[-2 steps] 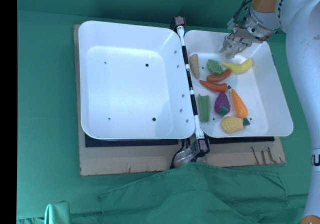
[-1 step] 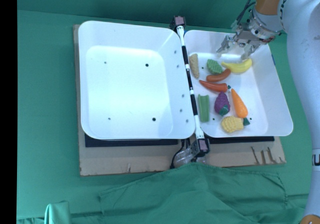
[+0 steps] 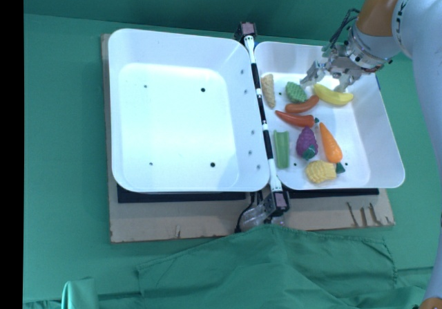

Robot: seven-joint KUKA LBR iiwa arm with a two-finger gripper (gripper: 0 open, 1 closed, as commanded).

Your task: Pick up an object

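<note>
1. The desk [image 3: 62, 128] wore green cloth — cardboard [image 3: 207, 225] lay under two bins.
2. Right bin [image 3: 373, 155]: eight toy foods.
3. Pincer [image 3: 331, 74] hovered open just above the banana [image 3: 333, 95] — gripping nothing.

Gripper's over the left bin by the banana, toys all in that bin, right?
Wrong bin. The camera view shows the gripper over the right bin, by the banana, and the toys all lie in that bin.
</note>
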